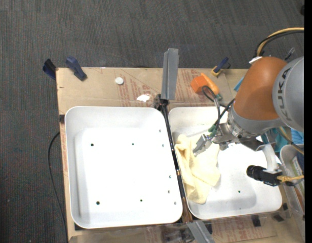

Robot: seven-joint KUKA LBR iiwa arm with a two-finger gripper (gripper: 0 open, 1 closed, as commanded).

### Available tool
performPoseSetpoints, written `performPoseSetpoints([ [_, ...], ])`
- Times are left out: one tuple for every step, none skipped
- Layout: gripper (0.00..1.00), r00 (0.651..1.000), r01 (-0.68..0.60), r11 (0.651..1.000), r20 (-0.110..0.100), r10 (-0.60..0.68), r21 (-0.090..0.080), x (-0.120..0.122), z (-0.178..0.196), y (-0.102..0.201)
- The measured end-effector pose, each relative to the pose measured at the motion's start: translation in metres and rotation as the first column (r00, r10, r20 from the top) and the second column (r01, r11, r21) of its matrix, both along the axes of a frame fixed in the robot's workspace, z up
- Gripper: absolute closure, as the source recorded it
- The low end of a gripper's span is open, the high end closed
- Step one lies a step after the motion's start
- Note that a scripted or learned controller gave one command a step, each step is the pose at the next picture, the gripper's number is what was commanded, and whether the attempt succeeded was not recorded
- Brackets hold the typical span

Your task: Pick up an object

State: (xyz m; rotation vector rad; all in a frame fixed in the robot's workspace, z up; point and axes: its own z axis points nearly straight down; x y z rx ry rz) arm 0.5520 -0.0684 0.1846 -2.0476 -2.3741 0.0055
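A crumpled pale yellow cloth [200, 173] lies in the right bin [242, 201], against its left wall. My gripper [202, 146] hangs over the cloth's upper part, at or just above the fabric, with the grey and orange arm [262, 92] reaching in from the right. Whether the cloth is held cannot be made out. The left bin [75, 135] sits beside it.
A black cylindrical part [259, 173] sticks out over the right bin's right side. A grey upright post [170, 80] stands behind the seam between the bins. An orange-handled tool [203, 84], blue clamps [75, 67] and a small white cap [119, 80] rest on the cardboard behind.
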Motion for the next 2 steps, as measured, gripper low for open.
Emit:
performPoseSetpoints([
  [0.00,0.999,0.047,0.999,0.003,-0.047,-0.001,0.020,0.012,-0.072],
  [0.00,0.992,0.126,0.992,0.004,-0.126,0.000,0.020,-0.098,-0.022],
])
